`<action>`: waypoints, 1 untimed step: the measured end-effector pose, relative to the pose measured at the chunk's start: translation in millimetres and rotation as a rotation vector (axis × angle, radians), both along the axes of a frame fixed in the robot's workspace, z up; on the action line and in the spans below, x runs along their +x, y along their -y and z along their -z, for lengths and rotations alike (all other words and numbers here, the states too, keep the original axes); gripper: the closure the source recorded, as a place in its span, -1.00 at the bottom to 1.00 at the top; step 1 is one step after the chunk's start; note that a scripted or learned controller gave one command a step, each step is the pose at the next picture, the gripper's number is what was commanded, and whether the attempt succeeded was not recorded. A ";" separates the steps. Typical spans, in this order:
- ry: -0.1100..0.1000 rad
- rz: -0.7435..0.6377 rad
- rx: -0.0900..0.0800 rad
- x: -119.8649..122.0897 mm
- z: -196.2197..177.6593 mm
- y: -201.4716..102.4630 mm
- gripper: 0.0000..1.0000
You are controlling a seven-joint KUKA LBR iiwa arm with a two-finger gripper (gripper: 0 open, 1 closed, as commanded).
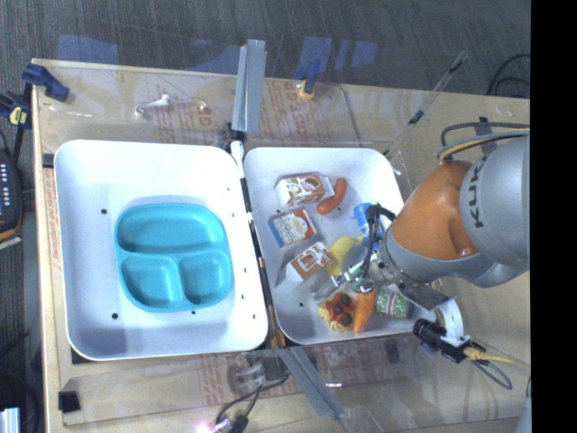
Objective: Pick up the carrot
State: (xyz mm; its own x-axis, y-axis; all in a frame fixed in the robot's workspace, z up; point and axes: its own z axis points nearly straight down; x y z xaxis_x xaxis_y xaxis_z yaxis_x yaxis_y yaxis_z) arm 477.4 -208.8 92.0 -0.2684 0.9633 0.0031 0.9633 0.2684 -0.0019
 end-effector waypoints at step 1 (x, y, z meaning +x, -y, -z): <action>0.001 -0.004 0.001 1.0 -10.7 -0.2 1.00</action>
State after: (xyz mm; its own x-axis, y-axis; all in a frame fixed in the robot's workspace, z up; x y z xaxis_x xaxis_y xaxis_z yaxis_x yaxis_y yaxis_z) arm 478.4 -208.6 102.7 -0.2726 0.9621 0.0036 0.9621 0.2726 -0.0009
